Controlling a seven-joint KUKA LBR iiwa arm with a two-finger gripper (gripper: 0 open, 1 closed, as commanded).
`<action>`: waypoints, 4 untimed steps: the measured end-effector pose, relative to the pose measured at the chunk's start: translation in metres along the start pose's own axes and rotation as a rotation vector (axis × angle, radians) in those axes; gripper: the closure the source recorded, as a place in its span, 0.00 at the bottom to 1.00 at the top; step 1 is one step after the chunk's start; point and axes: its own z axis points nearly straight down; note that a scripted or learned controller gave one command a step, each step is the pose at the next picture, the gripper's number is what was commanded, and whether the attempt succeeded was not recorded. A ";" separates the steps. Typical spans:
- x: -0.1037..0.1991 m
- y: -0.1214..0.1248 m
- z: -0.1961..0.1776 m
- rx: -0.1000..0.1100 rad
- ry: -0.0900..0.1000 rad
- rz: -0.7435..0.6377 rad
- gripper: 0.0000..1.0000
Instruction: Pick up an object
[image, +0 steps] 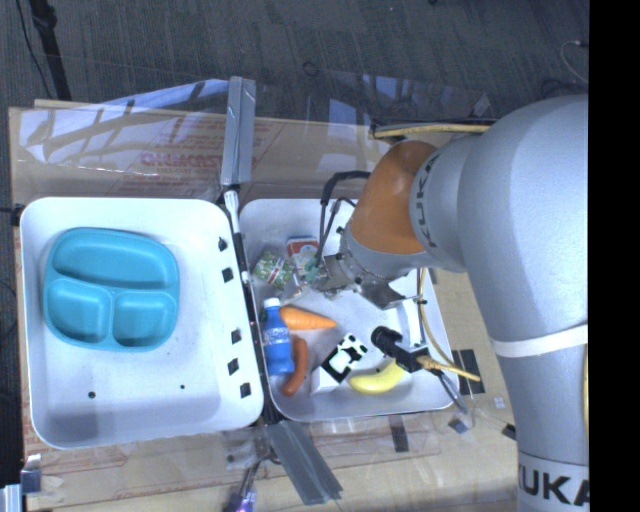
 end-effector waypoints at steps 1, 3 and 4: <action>0.016 -0.053 0.001 0.001 0.000 -0.060 0.00; 0.015 -0.053 -0.009 0.000 -0.001 -0.066 0.00; -0.020 -0.099 0.001 -0.001 -0.001 0.023 0.00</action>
